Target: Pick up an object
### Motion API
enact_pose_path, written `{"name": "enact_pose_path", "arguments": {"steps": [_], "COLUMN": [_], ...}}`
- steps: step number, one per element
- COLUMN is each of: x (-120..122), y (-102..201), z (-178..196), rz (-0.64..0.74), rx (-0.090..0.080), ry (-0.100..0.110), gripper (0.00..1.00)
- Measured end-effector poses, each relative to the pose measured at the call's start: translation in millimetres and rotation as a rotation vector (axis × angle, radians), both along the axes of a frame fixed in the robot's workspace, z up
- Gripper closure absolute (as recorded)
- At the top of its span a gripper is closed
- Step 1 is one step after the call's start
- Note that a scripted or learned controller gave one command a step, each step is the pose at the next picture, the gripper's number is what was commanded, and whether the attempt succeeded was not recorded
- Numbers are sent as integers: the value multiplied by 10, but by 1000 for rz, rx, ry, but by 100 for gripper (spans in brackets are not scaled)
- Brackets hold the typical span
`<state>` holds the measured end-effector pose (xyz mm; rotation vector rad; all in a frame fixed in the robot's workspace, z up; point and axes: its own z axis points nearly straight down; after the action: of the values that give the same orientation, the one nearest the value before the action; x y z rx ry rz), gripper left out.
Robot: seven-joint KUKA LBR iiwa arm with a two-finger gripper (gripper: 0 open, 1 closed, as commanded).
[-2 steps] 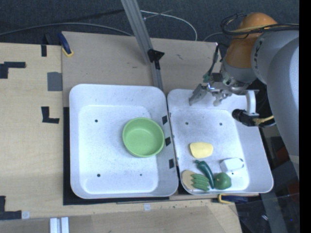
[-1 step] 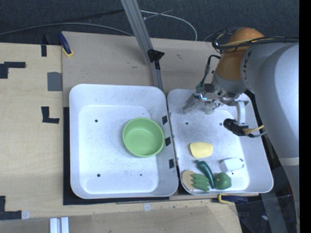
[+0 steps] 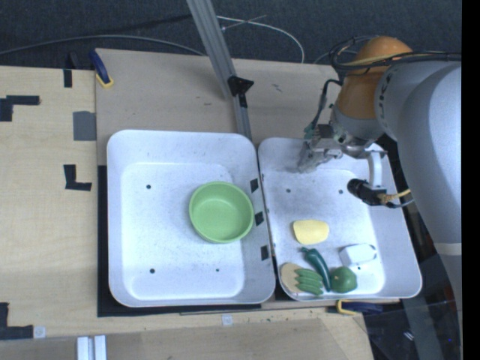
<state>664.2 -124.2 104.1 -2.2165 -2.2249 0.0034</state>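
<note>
Robotics laboratory test cell. A grey industrial arm (image 3: 427, 126) with an orange band reaches in from the right over a plywood desk (image 3: 45, 201) marked with black tape. Two shallow white bins (image 3: 120, 201) sit side by side, an aluminium strut (image 3: 214, 43) rises behind them, and loose cables (image 3: 262, 28) cross the dark floor.

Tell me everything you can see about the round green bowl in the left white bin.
The round green bowl looks like smooth light green plastic, with a thick rim and a shallow hollow that holds nothing. It stands upright, mouth up, on the floor of the left white bin, toward that bin's right side near the wall. Apart from the bin floor, nothing touches it.
</note>
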Motion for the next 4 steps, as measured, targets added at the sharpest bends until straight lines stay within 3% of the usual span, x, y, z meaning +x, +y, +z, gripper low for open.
{"name": "enact_pose_path", "arguments": {"steps": [2,4], "x": [-19,-88], "y": [47,1207], "z": [970,1013], "rz": [-2,3], "rx": [0,2], "ry": [-6,0], "gripper": [100,100]}}
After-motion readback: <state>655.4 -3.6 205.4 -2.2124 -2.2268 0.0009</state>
